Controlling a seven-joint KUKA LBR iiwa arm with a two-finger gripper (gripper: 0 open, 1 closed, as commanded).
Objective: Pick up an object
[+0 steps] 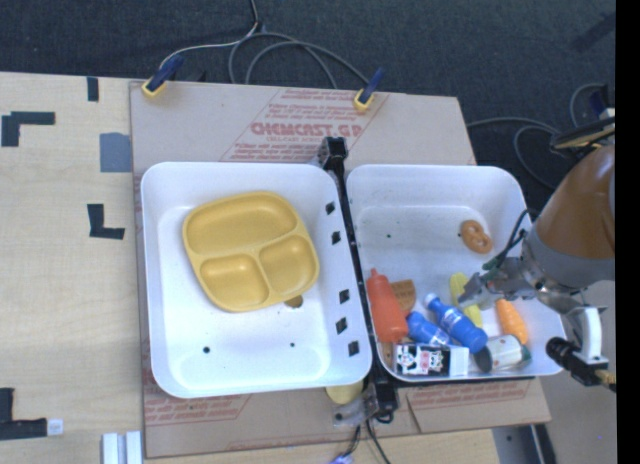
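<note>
The right bin [500, 187] holds a heap of small objects near its front. Among them are a red-orange bottle [383, 307], two blue bottles [447, 323], a yellow piece [460, 286], an orange carrot-like piece [512, 320], a black-and-white box [430, 359] and a pale bottle [506, 354]. A brown pretzel-like ring [476, 236] lies alone further back. The gripper [485, 289] reaches in from the right, low over the heap, just beside the yellow piece and above the blue bottles. I see nothing lifted.
The left bin [165, 252] carries a yellow divided plate [252, 249] with a small dark object [292, 302] at its front edge. A black divider [343, 252] runs between the bins. The arm's grey and orange wrist [580, 222] hangs over the right bin's right wall.
</note>
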